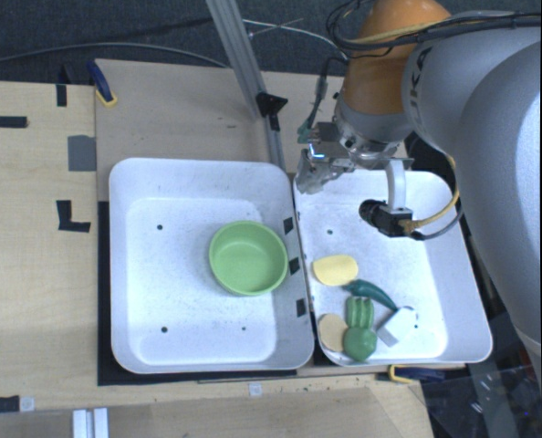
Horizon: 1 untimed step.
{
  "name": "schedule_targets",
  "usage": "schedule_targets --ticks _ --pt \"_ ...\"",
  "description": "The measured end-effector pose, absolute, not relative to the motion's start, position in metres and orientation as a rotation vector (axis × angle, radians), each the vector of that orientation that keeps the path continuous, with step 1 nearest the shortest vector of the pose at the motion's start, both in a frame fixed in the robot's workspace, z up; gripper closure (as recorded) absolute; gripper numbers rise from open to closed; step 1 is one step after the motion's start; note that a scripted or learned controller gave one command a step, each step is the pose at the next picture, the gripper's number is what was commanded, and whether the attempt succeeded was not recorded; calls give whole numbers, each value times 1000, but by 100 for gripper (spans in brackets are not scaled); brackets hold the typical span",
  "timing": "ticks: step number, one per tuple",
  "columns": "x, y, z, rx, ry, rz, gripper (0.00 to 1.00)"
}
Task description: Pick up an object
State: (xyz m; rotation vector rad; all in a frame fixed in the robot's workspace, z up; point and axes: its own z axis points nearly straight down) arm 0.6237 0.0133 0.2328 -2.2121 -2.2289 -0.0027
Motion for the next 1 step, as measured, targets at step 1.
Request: schedule_targets --ticks 1 --pt "634 76 237 -2211 -2229 -2 100"
